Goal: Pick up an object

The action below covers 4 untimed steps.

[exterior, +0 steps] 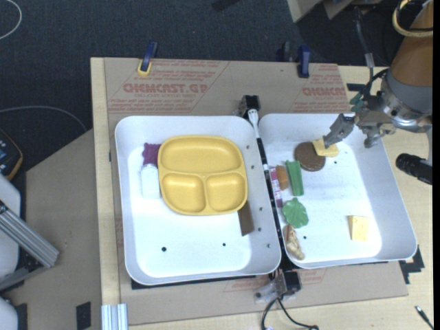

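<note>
We see the grey arm's two-finger gripper [342, 130] reaching in from the right over the upper part of the right-hand shallow white bin [385, 205]. One grey finger [336, 130] slants down and to the left, its tip touching or just above a small pale-yellow block [326, 149]; the second finger sits off to the right, near the bin's far wall, so the jaws appear spread wide with nothing between them. That block lies right beside a round brown disc [309, 157], the two touching or overlapping at the disc's upper right edge. We judge the block to be the nearest candidate: it sits just below and left of the slanted fingertip, so the coming move turns on shifting the gripper down and left until the block falls between the fingers. Its long axis seems to run roughly left to right, though it is too small for us to be sure. Other choices lie further down the bin: a green rectangular bar [295, 177], a green leafy piece [296, 213], and a yellow cube-like block [358, 227] well apart toward the lower right. The left bin [130, 205] holds a yellow divided plastic tray [203, 174], far from the gripper's reach just now.
</note>
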Each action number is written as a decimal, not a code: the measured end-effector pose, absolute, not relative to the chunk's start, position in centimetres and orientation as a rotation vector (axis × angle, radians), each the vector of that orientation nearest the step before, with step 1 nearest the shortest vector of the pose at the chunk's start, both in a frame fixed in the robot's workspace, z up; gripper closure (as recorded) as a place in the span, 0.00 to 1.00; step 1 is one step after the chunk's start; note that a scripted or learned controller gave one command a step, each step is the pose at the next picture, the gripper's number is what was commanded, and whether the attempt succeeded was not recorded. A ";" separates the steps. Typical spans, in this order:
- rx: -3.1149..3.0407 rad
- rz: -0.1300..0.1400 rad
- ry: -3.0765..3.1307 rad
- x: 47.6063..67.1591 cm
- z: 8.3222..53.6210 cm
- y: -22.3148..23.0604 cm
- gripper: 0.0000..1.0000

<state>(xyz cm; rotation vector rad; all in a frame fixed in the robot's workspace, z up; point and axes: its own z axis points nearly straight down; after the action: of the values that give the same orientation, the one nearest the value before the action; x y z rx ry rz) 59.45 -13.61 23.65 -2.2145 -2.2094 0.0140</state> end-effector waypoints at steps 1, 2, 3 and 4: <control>-2.220 0.001 -2.220 59.7 24.4 -13.6 0.00; -2.217 0.006 -2.217 60.4 19.8 -13.7 0.00; -2.217 0.007 -2.216 60.0 14.9 -14.5 0.00; -2.218 0.004 -2.218 60.4 10.4 -15.0 0.00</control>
<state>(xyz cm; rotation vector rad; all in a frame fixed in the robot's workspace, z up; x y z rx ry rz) 60.36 -15.03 10.40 -2.2182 -2.2183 0.0038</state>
